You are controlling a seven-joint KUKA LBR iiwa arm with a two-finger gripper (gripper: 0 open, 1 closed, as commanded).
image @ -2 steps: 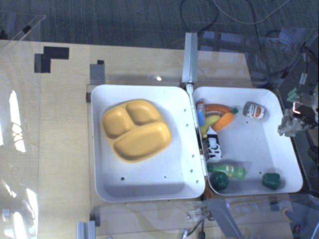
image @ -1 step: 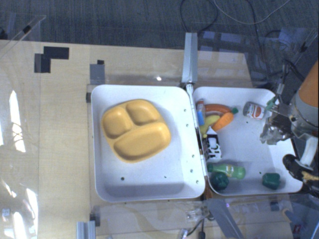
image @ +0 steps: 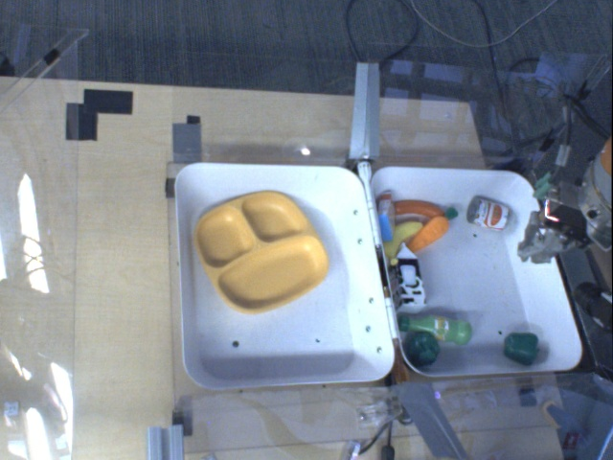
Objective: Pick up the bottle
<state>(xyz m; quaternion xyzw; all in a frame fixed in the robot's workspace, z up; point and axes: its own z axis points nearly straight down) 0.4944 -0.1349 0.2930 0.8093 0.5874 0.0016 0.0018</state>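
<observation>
The arm point(image: 575, 209) is grey metal, with black cables and a sliver of orange at its edge.

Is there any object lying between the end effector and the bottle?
Nothing visible. The end effector is at the right bin's right edge; bare bin floor lies between it and the green bottle at the front left.

Bare floor right of bottle point(image: 439, 330)

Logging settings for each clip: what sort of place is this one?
Probably a robotics lab pick-and-place bench: two white bins on a wooden table, toy food such as a green bottle, loose cables on carpet.
</observation>
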